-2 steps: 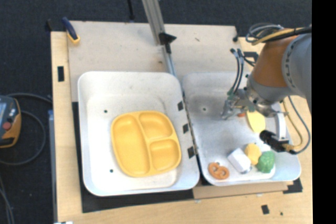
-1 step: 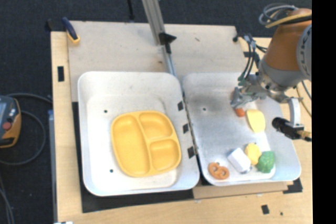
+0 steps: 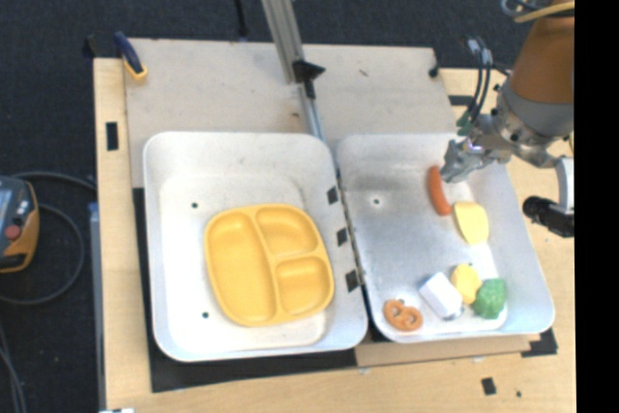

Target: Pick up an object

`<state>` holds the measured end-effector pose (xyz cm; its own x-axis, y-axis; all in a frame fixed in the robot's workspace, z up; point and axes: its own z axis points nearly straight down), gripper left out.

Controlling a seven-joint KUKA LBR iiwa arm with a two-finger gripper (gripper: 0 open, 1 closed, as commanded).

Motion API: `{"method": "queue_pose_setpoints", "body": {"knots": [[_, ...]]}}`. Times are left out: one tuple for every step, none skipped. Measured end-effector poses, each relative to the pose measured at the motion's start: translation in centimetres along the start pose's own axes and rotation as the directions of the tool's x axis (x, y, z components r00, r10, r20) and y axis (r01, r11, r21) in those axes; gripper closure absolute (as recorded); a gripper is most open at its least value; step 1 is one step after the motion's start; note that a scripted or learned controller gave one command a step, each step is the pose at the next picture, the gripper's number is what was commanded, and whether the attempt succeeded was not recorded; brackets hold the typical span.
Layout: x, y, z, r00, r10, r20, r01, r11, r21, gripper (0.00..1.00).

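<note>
Arm (image 3: pixel 544 63): we see it reaching in from the right side of the camera view, its orange band uppermost and the grey wrist section below it.
Pose: we read the arm as slanting down and to the left, toward the upper part of the right-hand side of the bench.
Cables: we see a loop of pale cable above the orange band and thin leads running down along the wrist.
Gripper (image 3: pixel 456 162): we find it at the arm's lower left end, pointing down and left, held low.
</note>
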<state>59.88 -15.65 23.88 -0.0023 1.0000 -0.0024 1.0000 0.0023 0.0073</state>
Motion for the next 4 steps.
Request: {"method": "queue_pose_setpoints", "body": {"knots": [[-0.1,0.1,-0.4,1.0,-0.002,-0.001,0.002,1.0,0.005,1.0],[5.8,-0.9,-1.3,1.0,-0.005,-0.004,0.005,1.0,0.005,1.0],[10.7,-1.1,-2.0,1.0,-0.005,-0.004,0.005,1.0,0.006,1.0],[16.3,-1.4,-2.5,1.0,-0.006,-0.004,0.006,1.0,0.006,1.0]]}}
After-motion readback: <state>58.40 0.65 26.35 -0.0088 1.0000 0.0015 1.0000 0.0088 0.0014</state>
